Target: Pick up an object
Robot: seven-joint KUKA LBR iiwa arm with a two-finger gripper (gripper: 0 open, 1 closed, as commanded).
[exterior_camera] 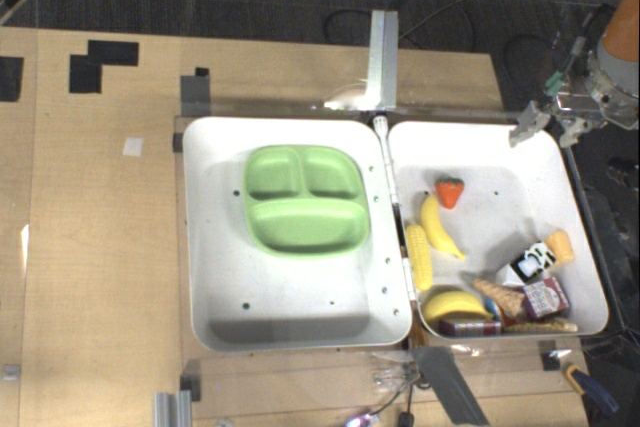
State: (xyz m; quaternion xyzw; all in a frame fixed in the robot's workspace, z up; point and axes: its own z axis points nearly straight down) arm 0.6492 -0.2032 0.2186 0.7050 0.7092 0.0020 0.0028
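Wooden bench (90, 245) bears two white bins; the left bin (215, 305) holds a green divided plate (305, 198). The gripper (548, 120) hovers spread and bare over the right bin's (500, 160) far corner, well apart from the strawberry (451, 192), banana (438, 227) and corn (419, 256).

A green divided plate (304, 198) lies in the left bin (215, 245).

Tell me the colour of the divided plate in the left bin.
Light green; the plate shows plainly in the camera view, lying in the white left bin.
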